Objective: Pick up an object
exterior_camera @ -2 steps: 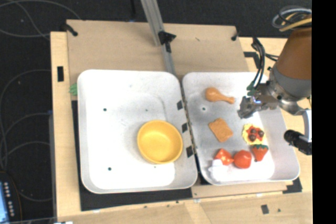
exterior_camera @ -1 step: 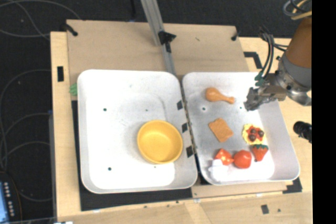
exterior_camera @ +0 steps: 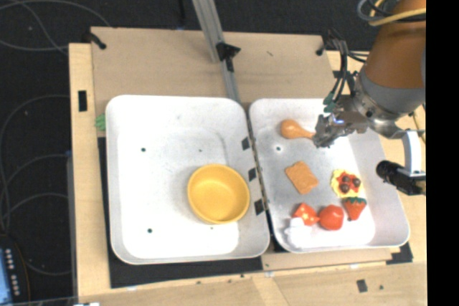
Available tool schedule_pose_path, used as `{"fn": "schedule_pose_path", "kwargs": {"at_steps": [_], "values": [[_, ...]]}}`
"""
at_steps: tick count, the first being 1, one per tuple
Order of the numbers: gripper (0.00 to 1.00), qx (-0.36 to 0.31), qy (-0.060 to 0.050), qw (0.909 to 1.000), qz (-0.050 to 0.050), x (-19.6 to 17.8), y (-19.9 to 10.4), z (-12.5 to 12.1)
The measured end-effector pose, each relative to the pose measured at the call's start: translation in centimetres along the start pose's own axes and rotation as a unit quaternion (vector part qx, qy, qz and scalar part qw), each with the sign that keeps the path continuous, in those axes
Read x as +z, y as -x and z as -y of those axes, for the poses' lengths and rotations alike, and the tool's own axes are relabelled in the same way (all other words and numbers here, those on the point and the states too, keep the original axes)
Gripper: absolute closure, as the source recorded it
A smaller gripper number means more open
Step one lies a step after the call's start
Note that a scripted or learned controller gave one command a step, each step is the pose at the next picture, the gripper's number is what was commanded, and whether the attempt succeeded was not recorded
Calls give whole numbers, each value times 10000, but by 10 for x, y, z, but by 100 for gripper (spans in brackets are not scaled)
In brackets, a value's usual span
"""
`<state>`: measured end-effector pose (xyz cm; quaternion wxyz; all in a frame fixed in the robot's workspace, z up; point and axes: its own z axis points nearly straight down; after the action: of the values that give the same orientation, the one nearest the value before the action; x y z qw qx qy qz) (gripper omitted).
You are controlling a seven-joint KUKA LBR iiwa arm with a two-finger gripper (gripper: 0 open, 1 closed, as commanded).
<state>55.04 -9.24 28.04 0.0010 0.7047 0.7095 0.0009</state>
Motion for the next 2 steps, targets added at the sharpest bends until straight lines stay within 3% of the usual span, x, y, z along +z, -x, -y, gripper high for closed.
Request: {"fn": "schedule_pose_path", "kwargs": {"at_steps": [2], "values": [[100,6,-6,10000,1,7,-97,-23]]}}
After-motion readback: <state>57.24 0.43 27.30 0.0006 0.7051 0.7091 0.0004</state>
